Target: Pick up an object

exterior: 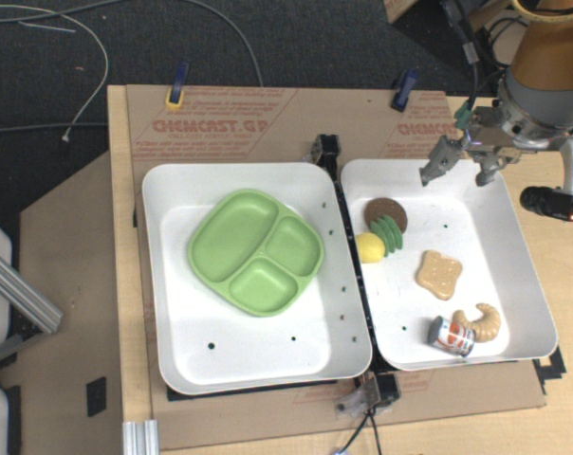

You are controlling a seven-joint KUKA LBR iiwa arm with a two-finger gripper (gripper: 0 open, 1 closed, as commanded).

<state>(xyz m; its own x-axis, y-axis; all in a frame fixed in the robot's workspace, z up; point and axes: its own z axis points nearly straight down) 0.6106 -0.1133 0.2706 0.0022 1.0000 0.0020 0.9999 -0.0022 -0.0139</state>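
From above, the gripper (460,164) hangs spread wide and empty over the right bin (524,245) at its far edge. The toast slice (439,274), mid-bin, looks light, rigid, flat plastic: pinch its edges. The croissant (485,321) is curved, the can (451,336) smooth, likely slippery

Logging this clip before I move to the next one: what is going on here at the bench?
A KUKA arm reaches in from the right, and its gripper hovers open above the far edge of the right bin, holding nothing. That bin holds a brown-and-green toy, a yellow piece, a toast slice, a croissant and a small can. The left bin holds a green divided plate. No pickup has happened yet.
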